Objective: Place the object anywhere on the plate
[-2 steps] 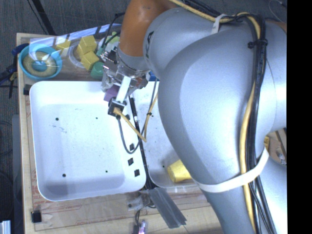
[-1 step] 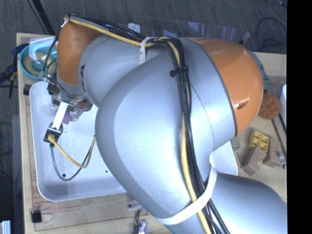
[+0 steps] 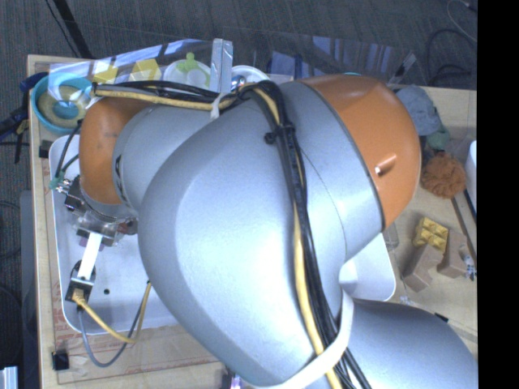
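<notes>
Mostly glossy rounded arm (image 3: pixel 243 217), shallow white bin (image 3: pixel 117 294)

The grey arm (image 3: pixel 268 233) reaches low across the white bin (image 3: pixel 113 294), a yellow block (image 3: pixel 430 233) lying outside it.

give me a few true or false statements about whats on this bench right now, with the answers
1. The arm hides much of the left bin. True.
2. A yellow block lies on the bench, right of the arm. True.
3. The blue ring sits at the view's lower right. False: it is at the upper left.
4. The brown fuzzy thing lies in the left bin. False: it lies on the bench at the far right.
5. The arm's band is green. False: it is orange.
</notes>
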You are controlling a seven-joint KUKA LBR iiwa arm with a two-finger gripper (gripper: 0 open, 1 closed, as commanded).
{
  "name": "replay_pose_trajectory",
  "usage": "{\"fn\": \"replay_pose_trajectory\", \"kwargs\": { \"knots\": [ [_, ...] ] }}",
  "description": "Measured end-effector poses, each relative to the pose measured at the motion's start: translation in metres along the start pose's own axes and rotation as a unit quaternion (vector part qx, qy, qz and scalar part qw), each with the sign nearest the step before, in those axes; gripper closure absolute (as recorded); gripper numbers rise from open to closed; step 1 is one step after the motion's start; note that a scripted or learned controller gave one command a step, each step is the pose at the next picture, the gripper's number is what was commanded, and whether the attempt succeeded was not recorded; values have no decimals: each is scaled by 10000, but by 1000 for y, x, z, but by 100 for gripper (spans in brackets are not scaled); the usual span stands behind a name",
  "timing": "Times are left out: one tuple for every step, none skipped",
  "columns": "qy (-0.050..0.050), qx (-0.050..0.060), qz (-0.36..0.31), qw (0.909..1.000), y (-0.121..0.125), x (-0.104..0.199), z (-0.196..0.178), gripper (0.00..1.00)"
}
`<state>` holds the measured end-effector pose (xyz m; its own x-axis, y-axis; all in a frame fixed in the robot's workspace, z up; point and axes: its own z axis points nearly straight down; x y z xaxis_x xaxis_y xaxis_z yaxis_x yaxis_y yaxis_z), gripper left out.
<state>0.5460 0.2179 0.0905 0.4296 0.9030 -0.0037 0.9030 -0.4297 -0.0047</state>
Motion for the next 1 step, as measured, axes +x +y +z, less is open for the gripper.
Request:
{"fn": "replay_pose_trajectory", "kwargs": {
  "knots": [
    [7,-1,-518,9987,-28,-68,-78,100]
  ]
}}
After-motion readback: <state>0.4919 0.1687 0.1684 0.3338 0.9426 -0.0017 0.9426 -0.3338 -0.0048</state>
